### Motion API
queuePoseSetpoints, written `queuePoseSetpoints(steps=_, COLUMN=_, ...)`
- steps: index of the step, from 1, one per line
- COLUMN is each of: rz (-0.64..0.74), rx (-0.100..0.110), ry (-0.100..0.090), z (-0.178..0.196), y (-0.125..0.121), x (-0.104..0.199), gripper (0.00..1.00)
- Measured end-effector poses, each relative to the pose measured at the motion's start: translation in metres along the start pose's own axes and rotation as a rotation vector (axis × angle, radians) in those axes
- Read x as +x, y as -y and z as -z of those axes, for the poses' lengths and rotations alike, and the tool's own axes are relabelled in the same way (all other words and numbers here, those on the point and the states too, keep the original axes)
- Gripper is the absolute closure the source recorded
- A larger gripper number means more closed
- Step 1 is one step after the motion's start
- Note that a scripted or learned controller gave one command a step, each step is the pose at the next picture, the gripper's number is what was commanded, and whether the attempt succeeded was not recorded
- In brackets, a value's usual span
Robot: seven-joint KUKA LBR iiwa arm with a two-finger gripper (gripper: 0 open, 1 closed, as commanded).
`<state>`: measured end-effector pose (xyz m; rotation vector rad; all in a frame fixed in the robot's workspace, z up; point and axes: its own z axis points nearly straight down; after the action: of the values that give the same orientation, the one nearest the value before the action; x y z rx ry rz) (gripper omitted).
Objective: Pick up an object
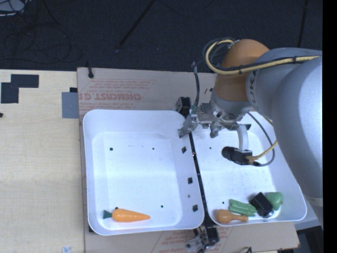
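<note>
In the camera view, the arm [284,83] is reaching in from the right, its orange band [239,70] sitting above the wrist, and the pincer [200,126] is hanging over the top end of the divider where the two bins are meeting. Its fingers are spreading apart, one toward the left bin [95,141] and one toward the right bin [295,210], with nothing lying between them, so the pincer is standing open and gripping nothing. A yellow cable [216,51] is looping beside the orange band, and a black fitting [234,155] is hanging just below and right of the pincer.

The carrot [130,215] is lying well below and to the left of the pincer, in the near corner of the left bin, its point aiming right and its green stub aiming left. Well below and to the right of the pincer, along the near wall of the right bin, a small heap is gathering: an orange gourd [230,216], green beans [242,207] touching it, a black block [261,204] resting against the beans, and a green piece [275,198] just beyond the block. Both bins are sitting on a cardboard sheet [131,91] on the tabletop [37,167], far left of the pincer.
</note>
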<state>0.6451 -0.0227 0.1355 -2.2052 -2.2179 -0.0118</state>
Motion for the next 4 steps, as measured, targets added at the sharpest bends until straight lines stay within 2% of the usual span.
queuePoseSetpoints(steps=1, rz=0.011, rx=0.005, ry=-0.026, z=0.01, y=0.0, x=0.015, gripper=1.0)
queuePoseSetpoints(steps=2, rz=-0.001, rx=0.0, ry=0.014, z=0.066, y=0.06, x=0.085, gripper=1.0)
queuePoseSetpoints(steps=3, rz=-0.002, rx=-0.017, ry=0.014, z=0.174, y=0.008, x=0.104, gripper=1.0)
queuePoseSetpoints(steps=4, rz=0.0, rx=-0.011, ry=0.013, z=0.255, y=0.001, x=0.166, gripper=1.0)
